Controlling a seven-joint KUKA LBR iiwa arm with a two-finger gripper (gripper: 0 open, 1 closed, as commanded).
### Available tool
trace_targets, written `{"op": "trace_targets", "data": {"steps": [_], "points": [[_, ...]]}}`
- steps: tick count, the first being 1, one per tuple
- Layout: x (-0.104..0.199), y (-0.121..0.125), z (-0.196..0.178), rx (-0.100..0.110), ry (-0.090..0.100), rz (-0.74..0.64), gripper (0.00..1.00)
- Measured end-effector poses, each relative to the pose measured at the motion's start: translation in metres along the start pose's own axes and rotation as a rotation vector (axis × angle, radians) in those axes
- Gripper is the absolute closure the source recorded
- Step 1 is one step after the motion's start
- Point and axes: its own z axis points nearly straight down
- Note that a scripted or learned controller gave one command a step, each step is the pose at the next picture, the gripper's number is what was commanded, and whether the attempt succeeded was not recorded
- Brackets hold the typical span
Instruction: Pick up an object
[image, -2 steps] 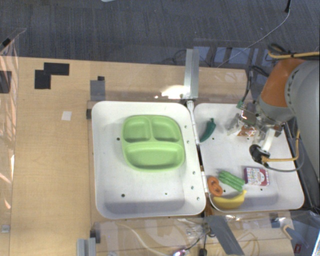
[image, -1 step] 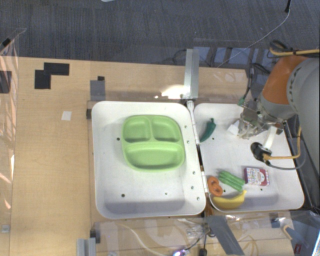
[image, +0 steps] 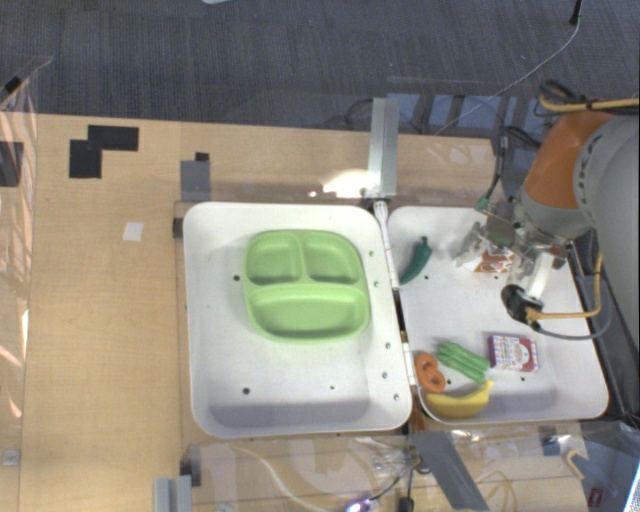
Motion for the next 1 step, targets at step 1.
{"op": "trace_targets", "data": {"steps": [1], "points": [[0.0000, 0.0000, 0.0000, 0.000, 0.000, 0.000, 0.00]]}}
